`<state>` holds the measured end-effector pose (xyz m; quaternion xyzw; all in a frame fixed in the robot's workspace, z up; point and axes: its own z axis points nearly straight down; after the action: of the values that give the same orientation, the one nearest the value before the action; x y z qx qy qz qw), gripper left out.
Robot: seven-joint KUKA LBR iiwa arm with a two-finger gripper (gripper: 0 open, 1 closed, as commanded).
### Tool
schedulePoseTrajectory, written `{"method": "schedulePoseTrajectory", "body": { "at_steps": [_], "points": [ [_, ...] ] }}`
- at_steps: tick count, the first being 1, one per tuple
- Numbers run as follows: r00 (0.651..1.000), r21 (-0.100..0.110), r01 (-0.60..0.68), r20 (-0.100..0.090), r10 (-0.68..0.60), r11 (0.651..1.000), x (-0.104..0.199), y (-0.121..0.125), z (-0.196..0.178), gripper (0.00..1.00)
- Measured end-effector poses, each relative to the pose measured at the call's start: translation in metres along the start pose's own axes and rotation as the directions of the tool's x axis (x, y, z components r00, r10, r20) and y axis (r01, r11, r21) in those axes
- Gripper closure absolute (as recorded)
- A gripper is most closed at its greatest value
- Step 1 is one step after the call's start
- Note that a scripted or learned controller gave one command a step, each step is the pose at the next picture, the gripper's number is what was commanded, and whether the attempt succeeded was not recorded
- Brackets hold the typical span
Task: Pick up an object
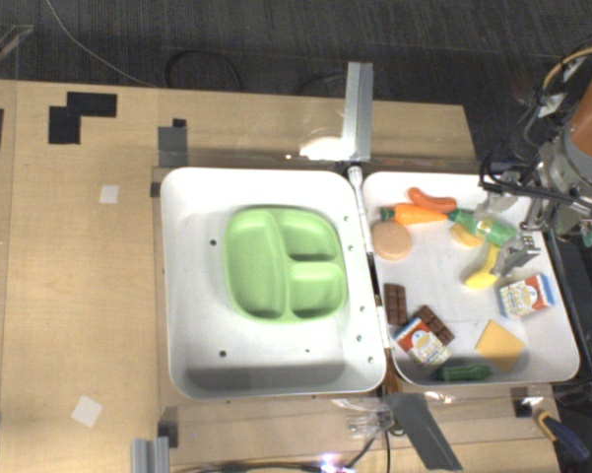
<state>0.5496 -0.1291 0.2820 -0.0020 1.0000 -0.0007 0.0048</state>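
Right bin (561, 358): my gripper (513, 256) hovers by banana (482, 271); finger state, I cannot tell.
Banana: looks light, hard, slick plastic; I'd pinch mid-body.

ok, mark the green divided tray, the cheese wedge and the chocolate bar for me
green divided tray (276, 264), camera view, on the large left compartment.
cheese wedge (499, 343), camera view, middle of its top face.
chocolate bar (395, 304), camera view, centre of the bar.

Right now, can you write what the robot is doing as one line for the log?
step: reaching | hand: over right bin, near banana | held: nothing visible | left bin: green tray
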Motion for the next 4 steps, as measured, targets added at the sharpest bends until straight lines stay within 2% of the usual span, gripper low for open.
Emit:
{"method": "schedulePoseTrajectory", "body": {
  "at_steps": [1,2,3,4],
  "points": [
    [1.0,-0.002,0.006,-0.009,-0.006,1.0,-0.031,-0.022,0.114,0.0],
    [0.996,0.002,0.089,0.008,-0.089,0.996,0.024,0.039,0.185,0.0],
    [0.9,-0.001,0.436,0.0,-0.436,0.9,0.045,0.006,0.187,0.0],
    [0.896,0.005,0.443,0.01,-0.443,0.896,0.041,0.008,0.174,1.0]
  ]
}}
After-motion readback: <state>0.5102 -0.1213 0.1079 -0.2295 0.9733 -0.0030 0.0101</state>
